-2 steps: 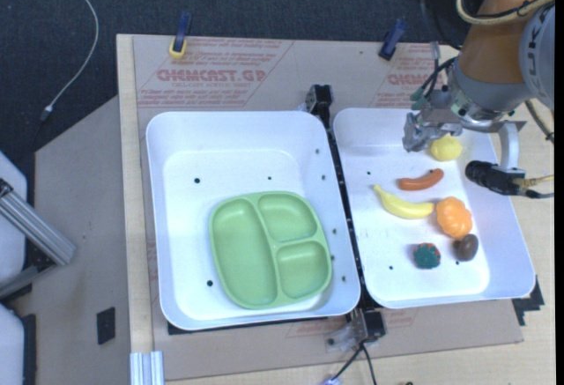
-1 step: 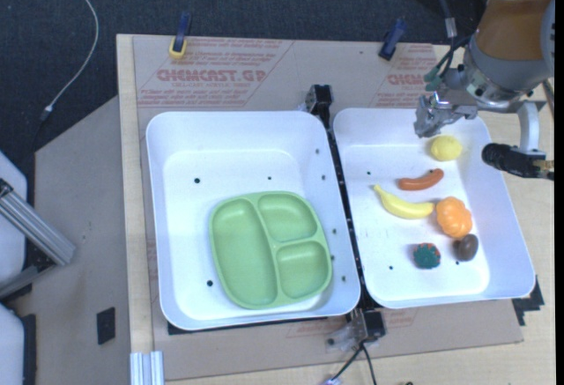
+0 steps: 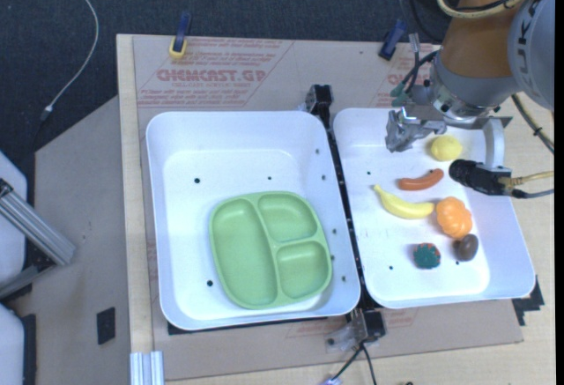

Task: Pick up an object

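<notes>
Hand: hand (image 3: 403, 135) hangs over the upper left part of the right bin (image 3: 370, 264), just left of the lemon (image 3: 446, 147). How far its fingers are open can't be made out from this angle, but nothing sits between them, so it's carrying nothing.

Arm: grey arm with the orange band (image 3: 493, 0) comes in from the top right corner and bends down over the bin's far end.

Pickable stuff: all of it lies in the right bin. Lemon up top, an orange-red carrot-looking piece (image 3: 420, 181) under it, banana (image 3: 403, 204) just below that, an orange fruit (image 3: 454, 216) touching the banana's right tip, a small brown item (image 3: 466, 246) and a dark green one (image 3: 427, 255) near the bottom.

Other bin: left bin (image 3: 167, 198) has a green divided plate (image 3: 269, 247) in it.

Surface: cardboard-covered surface (image 3: 220, 75) under both bins, with a blue clamp (image 3: 180, 33) at the back edge.

Step in hand: looks like the approach stage, hand lined up above the bin but not down on any item yet.

Next move: probably a shift toward the lemon or the carrot piece, since both are close, then a straight drop. The lemon is round and could roll out of a pinch, so centring over it matters.

Risk: banana, carrot piece and orange fruit are crowded together, so a sloppy descent could nudge a neighbour.
</notes>
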Available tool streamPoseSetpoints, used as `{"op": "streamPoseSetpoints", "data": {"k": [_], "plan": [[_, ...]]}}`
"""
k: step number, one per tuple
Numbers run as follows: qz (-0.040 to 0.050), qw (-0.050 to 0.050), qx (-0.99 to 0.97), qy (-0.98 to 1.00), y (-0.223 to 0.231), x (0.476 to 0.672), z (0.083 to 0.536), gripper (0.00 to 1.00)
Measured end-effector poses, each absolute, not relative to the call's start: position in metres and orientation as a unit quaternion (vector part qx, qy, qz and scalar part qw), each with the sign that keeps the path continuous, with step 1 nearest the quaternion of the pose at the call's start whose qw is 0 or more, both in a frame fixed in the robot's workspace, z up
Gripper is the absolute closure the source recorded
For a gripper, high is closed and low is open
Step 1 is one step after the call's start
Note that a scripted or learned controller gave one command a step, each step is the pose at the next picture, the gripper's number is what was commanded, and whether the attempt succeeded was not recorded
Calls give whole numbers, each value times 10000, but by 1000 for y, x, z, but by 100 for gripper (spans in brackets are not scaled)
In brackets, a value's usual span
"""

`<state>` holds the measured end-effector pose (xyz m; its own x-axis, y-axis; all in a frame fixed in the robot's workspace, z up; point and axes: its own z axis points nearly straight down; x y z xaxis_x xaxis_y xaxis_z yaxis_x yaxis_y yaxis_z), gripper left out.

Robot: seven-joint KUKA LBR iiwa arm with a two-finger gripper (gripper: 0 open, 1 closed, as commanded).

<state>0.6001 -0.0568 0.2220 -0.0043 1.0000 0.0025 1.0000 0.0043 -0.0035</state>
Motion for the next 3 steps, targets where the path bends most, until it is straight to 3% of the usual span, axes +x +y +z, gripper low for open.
{"op": "streamPoseSetpoints", "data": {"k": [3], "plan": [[-7, 7, -7053, -7089, 85, 560, 225, 100]]}}
